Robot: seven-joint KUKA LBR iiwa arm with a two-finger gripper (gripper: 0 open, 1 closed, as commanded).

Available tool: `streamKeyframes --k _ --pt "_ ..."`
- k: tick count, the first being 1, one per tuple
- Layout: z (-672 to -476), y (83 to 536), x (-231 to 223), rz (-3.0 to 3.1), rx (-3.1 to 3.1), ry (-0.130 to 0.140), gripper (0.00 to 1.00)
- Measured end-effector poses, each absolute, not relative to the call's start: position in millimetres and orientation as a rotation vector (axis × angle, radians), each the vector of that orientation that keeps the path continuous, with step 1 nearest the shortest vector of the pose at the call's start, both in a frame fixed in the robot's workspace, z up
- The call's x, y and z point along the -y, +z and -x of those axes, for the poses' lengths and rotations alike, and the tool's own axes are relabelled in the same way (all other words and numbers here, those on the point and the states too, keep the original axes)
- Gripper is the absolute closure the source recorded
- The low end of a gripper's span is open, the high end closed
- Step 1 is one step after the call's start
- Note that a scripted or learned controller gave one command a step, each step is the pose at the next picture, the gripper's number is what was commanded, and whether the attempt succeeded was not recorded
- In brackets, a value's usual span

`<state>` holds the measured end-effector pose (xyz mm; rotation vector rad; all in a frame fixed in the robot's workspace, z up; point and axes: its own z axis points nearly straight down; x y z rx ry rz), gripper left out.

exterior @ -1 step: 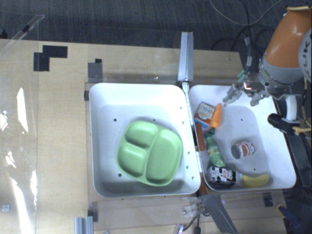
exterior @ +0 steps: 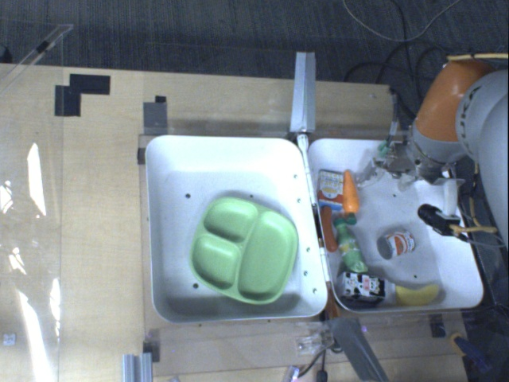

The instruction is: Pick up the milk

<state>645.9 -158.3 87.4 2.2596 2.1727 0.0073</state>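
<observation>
- Lying on its side in the near left corner of the right bin (exterior: 469, 289), the milk (exterior: 362, 286) is showing as a small, flat carton, mostly black and white with a few small flecks of colour on its upward face.
- It is sitting against the bin's near wall, with a yellow banana (exterior: 418, 294) just beside it on the right and a green toy (exterior: 348, 243) just beyond it on the far side.
- Print is covering the carton's face, but it is coming through too small and blurred to read, so no brand or word can be made out.
- A small box (exterior: 330, 185) at the far left of the same bin is carrying a pale label that is also too blurred to read; an orange carrot (exterior: 349, 193) is lying against its right edge.
- A round tin (exterior: 396, 243) in the middle of the bin is showing a white and reddish label, again unreadable.
- The gripper (exterior: 395, 162) is hanging over the far part of the right bin, well apart from the milk; it is appearing as a tangle of grey metal, and whether it is spread or pressed together cannot be told.
- The arm (exterior: 465, 114) is being cut off by the right edge of the view.
- A green divided plate (exterior: 245, 250) is resting in the left bin (exterior: 171, 173).
</observation>
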Motion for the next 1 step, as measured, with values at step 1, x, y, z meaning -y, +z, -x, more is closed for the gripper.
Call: streamKeyframes --k 1 --pt "-602.2 88.5 191.7 -2.24 -2.191 0.008 0.0"
